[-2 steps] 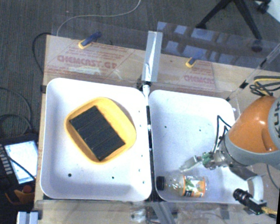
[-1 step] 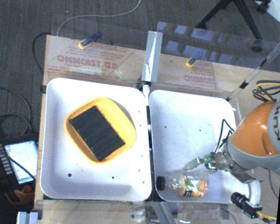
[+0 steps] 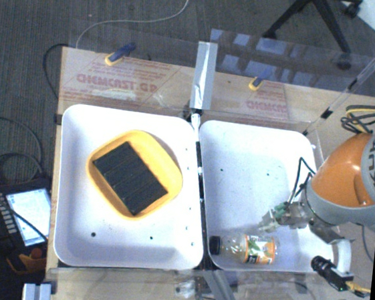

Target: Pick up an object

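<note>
A small clear plastic bottle (image 3: 245, 247) with a black cap and an orange label lies on its side near the front edge of the right bin (image 3: 247, 159). My gripper (image 3: 275, 218) hangs low over that bin's right side, just above and to the right of the bottle, apart from it. A yellow sponge with a dark scouring face (image 3: 133, 173) lies flat in the middle of the left bin (image 3: 70, 233). The grey arm with its orange band (image 3: 349, 178) comes in from the right.
A clear acrylic wall (image 3: 202, 80) stands behind the bins, with two yellow-and-blue clamps (image 3: 120, 53) on it. A handheld pendant with a lit screen (image 3: 22, 211) lies on the floor at left. Cables run past the bench's right end.
</note>
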Robot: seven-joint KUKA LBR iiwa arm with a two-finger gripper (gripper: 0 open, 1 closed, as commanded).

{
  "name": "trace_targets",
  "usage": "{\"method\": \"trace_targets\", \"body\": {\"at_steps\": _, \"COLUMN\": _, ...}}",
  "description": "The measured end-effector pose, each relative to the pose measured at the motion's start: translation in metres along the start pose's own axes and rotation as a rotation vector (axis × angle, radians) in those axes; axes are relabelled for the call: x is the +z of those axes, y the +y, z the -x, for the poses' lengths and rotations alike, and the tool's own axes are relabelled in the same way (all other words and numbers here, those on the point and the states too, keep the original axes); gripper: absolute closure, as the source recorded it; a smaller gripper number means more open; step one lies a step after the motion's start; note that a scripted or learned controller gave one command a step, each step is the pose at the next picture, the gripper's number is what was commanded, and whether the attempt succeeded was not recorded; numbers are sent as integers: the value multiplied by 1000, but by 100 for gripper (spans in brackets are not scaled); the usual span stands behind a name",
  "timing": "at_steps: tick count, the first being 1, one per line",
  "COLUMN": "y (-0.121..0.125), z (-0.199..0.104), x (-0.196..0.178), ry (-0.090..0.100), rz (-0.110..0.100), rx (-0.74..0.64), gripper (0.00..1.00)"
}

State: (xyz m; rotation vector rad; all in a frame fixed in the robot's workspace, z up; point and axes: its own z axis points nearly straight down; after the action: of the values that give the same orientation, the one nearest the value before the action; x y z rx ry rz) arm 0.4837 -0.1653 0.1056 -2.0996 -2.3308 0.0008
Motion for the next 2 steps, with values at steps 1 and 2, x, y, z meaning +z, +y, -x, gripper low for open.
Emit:
{"method": "trace_targets", "body": {"at_steps": 1, "y": 0, "z": 0, "x": 0, "ry": 0, "rz": 0, "rx": 0, "gripper": 0}}
{"method": "trace_targets", "body": {"at_steps": 2, "y": 7, "z": -28, "x": 13, "ry": -15, "rz": 16, "rx": -59, "gripper": 0}}
